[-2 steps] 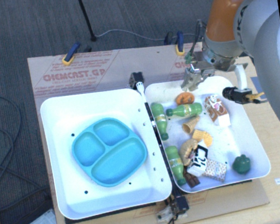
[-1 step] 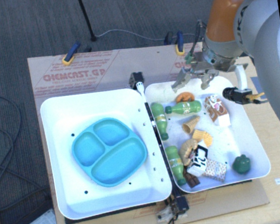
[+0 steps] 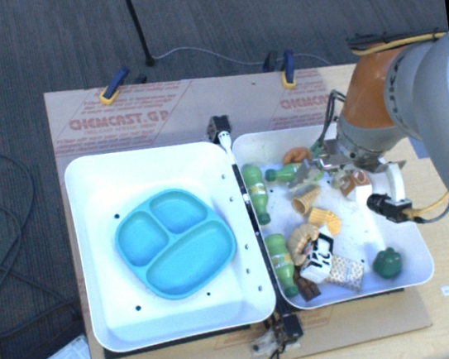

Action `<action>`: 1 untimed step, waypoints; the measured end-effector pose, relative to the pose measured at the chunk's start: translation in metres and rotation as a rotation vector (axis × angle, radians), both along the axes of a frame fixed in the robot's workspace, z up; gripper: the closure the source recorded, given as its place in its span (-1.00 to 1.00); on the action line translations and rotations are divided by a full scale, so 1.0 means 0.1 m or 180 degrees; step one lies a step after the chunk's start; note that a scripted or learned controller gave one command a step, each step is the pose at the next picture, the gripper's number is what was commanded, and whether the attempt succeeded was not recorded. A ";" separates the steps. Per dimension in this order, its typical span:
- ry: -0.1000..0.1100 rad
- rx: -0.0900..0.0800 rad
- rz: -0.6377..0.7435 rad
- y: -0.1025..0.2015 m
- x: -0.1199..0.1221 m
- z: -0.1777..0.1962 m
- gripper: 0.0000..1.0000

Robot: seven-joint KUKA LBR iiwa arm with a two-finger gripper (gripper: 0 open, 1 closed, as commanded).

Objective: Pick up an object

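Gripper (image 3: 328, 164): low in the right bin (image 3: 420, 258), near its far edge; grip state cannot be told.
Objects: small toys piled along that bin's left side.
Left bin (image 3: 103, 259): holds blue divided plate (image 3: 175, 242).

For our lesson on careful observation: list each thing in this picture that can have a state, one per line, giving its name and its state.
Blue divided plate: upright in the left bin, all three compartments bare.
Right bin: cluttered with small toy foods.
Green bottle: lying on its side along the right bin's left wall.
Green pepper: resting loose near the right bin's front corner.
Gripper: low over the right bin's back part; grasp unclear.
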State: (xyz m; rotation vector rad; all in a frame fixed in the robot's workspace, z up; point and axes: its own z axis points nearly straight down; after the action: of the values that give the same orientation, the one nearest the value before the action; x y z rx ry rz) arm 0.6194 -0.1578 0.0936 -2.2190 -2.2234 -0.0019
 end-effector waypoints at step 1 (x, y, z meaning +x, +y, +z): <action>0.0122 0.0003 0.0008 0.20 0.44 -0.05 -1.00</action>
State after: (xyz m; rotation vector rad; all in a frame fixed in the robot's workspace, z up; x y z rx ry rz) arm 0.6631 -0.1382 0.0889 -2.1966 -2.2062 0.0392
